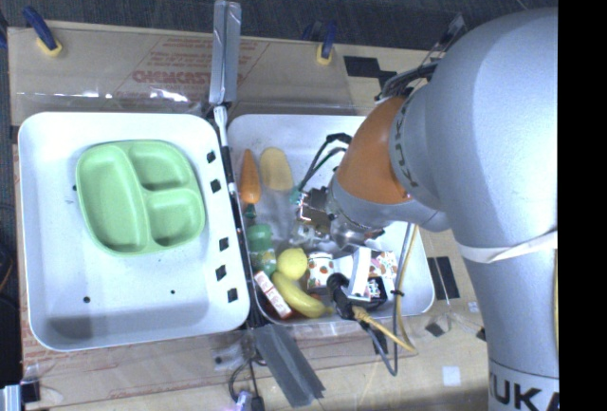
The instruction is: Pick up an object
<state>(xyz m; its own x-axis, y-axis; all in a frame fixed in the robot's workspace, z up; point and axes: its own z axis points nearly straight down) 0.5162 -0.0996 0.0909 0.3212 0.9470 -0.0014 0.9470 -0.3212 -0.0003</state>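
The right bin [417, 129] holds a crowd of small things, and any of them could be the object to lift. A carrot [248, 177] lies lengthwise against the bin's left wall, and a pale yellow bread roll [276, 169] lies just beside it, toward the middle of the bin. Below the carrot, still along the left wall, sits a green round thing [258, 234] too small to name. Below that lie a lemon [293, 263] and then a banana [298, 297], which curves along the bin's near left corner with a small red and white packet [266, 287] touching its left side. Right of the lemon sit small printed boxes [372, 271] in white, red and black, close together near the bin's front wall. The arm [474, 143] reaches over the right side of this bin, its orange band [372, 162] above the bin's middle. The gripper [322, 214] hangs low over the bin's middle, just above the lemon and right of the carrot, but whether it is wide or narrow cannot be told, and nothing is seen held in it. Left of the right bin, touching it, stands the left bin [47, 238], with a green divided tray [140, 195] lying flat in it.
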